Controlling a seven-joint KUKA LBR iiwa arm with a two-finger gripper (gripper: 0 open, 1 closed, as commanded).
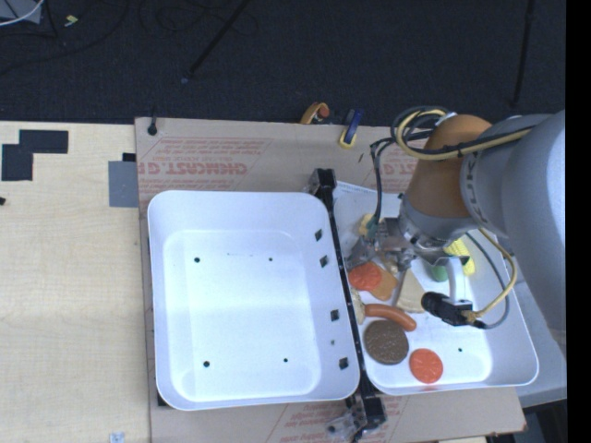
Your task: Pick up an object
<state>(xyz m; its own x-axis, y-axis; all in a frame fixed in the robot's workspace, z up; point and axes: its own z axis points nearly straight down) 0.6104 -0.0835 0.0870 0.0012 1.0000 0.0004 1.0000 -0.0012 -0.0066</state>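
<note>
Lying just beside the fingers [388,247], an orange object [367,277] in right bin [517,363]

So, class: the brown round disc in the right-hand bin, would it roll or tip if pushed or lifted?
The brown disc lies flat, so it would probably slide, not roll. It looks thin and stiff, likely hard to grip from above. The sausage-shaped piece touching it may shift too.

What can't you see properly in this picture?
- Gripper: the arm's wrist covers it from above, so its fingers stay hidden.
- Right bin: the arm hides its far end.
- Yellow and green things: mostly tucked behind the wrist, too little showing to name.
</note>
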